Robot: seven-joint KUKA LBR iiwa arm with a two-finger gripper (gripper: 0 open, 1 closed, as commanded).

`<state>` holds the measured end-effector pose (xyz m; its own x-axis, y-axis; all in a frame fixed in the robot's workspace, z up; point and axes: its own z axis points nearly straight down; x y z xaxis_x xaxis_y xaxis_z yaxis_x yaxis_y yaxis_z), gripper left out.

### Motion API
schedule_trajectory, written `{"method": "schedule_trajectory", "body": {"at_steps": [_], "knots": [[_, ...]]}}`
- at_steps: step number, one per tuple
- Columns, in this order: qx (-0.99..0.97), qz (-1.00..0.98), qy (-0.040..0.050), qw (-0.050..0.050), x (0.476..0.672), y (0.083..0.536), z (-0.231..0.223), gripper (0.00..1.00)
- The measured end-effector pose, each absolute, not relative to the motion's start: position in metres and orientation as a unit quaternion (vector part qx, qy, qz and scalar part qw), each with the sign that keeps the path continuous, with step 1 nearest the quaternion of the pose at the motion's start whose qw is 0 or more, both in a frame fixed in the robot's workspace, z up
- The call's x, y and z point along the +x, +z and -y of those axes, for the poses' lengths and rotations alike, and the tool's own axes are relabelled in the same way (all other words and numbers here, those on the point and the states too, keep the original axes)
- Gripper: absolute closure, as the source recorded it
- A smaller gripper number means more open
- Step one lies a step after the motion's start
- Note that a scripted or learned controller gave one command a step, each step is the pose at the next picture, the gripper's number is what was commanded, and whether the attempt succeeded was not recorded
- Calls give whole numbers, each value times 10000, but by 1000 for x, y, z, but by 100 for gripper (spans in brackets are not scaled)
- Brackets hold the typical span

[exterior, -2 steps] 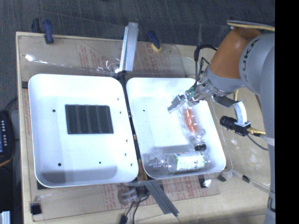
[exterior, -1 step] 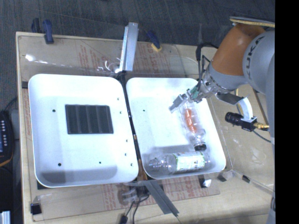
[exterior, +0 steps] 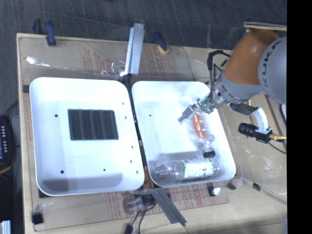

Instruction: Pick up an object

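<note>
Two bottles in right bin [exterior: 146,130]: orange-label bottle [exterior: 201,130] | green-label bottle [exterior: 187,170] | end effector [exterior: 192,110] above, grip unclear, seemingly open

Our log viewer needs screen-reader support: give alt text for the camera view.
The gripper hangs low in the right bin, just above a clear bottle with orange contents. A second clear bottle lies along the near wall; the left bin holds a dark ribbed block.

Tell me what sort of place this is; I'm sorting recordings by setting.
Probably a robotics lab test bench: a grey arm reaches over two white bins, plastic bottles lie in the right one, and clamps hold the board.
</note>
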<state>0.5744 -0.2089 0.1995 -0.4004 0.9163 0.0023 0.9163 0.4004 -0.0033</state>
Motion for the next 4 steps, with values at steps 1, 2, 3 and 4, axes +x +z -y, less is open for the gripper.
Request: {"method": "schedule_trajectory", "body": {"at_steps": [1, 2, 3, 4], "knots": [[-6548, 7558, 13, 27, 532, 146, 203, 0], [-6565, 7544, 3, 11, 552, 179, 211, 0], [-6547, 7559, 4, 19, 553, 189, 211, 100], [-6546, 7560, 4, 19, 553, 189, 211, 0]]}}
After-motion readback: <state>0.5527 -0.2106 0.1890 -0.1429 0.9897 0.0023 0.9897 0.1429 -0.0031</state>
